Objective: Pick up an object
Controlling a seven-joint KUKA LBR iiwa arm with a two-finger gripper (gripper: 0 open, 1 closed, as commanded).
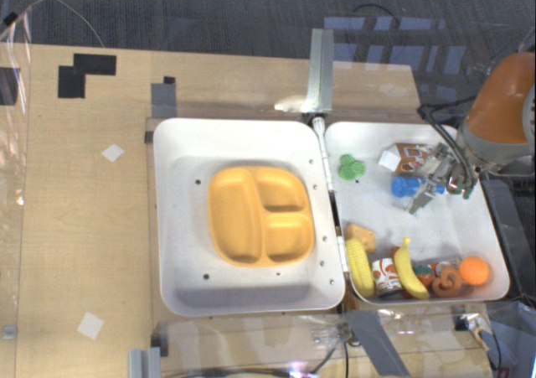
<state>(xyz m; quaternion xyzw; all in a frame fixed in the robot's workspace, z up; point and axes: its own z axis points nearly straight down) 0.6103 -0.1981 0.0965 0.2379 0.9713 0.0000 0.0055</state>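
Beside the blue toy [404,187], no label reads.

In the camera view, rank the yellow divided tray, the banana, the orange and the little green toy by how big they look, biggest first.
1. Yellow divided tray, by far the largest.
2. Banana, long and thin.
3. Orange and green toy look about alike, so I won't rank them.

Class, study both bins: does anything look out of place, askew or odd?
Nothing looks spilled or damaged. The yellow divided tray sits slightly askew in the left bin. In the right bin, the toys crowd the near edge, the banana among them.
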